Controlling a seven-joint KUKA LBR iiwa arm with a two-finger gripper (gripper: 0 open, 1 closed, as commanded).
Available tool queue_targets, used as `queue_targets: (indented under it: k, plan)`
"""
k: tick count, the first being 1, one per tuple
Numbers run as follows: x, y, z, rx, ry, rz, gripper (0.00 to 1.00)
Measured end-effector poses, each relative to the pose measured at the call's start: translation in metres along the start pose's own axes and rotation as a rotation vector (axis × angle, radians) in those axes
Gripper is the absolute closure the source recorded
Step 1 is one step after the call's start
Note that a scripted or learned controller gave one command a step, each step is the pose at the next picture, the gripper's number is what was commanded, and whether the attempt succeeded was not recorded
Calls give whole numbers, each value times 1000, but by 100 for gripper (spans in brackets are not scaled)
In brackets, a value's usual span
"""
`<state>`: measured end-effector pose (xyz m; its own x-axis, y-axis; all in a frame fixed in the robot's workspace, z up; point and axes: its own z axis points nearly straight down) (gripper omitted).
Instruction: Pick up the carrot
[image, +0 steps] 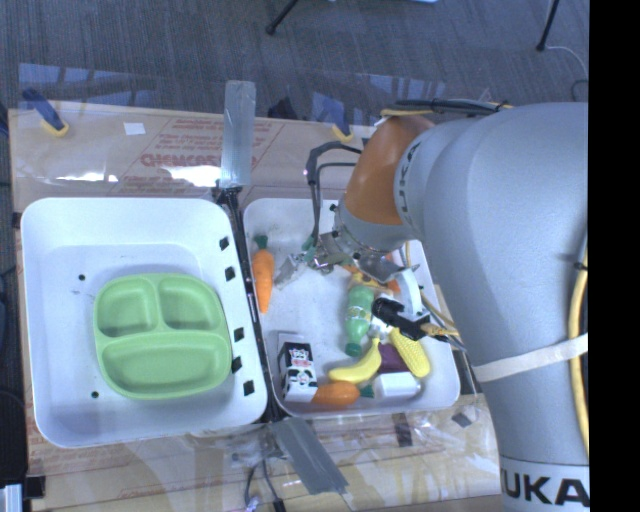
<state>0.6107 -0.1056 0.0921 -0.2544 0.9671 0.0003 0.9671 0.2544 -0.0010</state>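
Against the left wall of the right bin (440, 385) we see the carrot (262, 279), orange with a green top, lying lengthwise along that wall with its green end pointing away from us. We put the gripper (297, 267) just beside it, to its right, down low in the bin's upper half; the metal fingers (290, 270) look spread a little and nothing sits between them, so we call it open, not gripping the carrot. We can't tell if a fingertip touches the carrot. Above the gripper the grey arm (500, 230) with its orange band (380, 180) covers the bin's upper right. Lower in the same bin we note a green bottle (358, 318) near the middle, a banana (358, 368) below it, a corn cob (410, 352) to the banana's right, a small black-and-white carton (297, 366) near the lower left, and an orange fruit (335, 394) at the near wall, touching the carton. Left bin (50, 250) holds a green divided plate (160, 335), three compartments, lying flat, well apart from the carrot.
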Motion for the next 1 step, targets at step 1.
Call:
queue_targets:
  k: [1]
  plan:
    - [9,-3,0,0,0,350,0]
